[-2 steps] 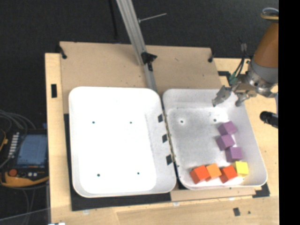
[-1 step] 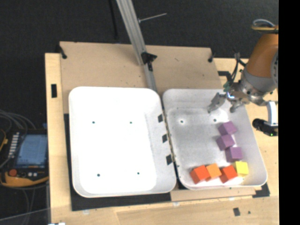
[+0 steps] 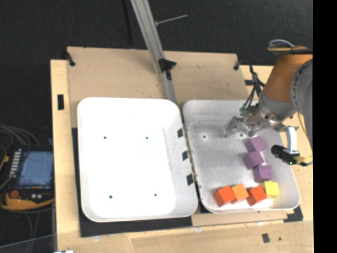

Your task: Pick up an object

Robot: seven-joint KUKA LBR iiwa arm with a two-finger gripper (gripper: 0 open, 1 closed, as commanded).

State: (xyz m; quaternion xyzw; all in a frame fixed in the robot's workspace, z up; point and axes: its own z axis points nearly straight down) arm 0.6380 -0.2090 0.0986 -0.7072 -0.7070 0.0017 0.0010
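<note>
Bench, two bins | left bin (image 3: 95, 115) all open floor | right bin (image 3: 210, 115): blocks (image 3: 256, 157) crowd right wall and near edge | gripper (image 3: 238, 126) far-centre, fingers spread, holding nothing, left of blocks

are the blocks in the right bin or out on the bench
In the right bin: the purple blocks and orange blocks lie inside its rim.
</note>
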